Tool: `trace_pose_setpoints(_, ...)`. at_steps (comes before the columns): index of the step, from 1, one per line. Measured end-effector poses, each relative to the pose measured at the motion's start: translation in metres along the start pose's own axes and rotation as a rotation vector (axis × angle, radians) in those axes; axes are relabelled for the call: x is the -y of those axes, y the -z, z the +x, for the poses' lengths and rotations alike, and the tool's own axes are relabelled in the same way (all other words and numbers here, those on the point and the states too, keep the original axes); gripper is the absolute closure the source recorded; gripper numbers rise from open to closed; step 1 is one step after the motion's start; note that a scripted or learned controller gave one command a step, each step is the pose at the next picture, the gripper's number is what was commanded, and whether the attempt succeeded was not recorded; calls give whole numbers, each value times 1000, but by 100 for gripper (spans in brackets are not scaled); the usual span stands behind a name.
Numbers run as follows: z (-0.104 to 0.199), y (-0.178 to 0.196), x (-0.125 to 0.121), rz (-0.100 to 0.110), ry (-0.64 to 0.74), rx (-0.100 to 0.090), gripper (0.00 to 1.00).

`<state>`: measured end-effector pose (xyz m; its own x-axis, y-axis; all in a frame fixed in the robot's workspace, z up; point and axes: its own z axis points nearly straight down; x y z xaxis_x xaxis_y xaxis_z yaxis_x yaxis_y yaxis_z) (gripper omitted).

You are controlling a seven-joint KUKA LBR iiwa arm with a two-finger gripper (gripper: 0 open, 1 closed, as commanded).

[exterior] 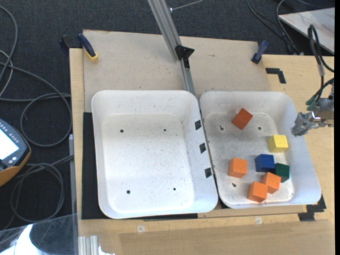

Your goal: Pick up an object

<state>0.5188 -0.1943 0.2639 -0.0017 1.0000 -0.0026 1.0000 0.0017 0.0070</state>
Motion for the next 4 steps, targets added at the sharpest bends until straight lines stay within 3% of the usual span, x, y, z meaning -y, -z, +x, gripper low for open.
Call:
trace_pose_setpoints(2, 102, -13, -18, 8, 4, -6, 100)
trace_pose_setpoints(4, 210, -10, -67, 5, 5, -4, 100)
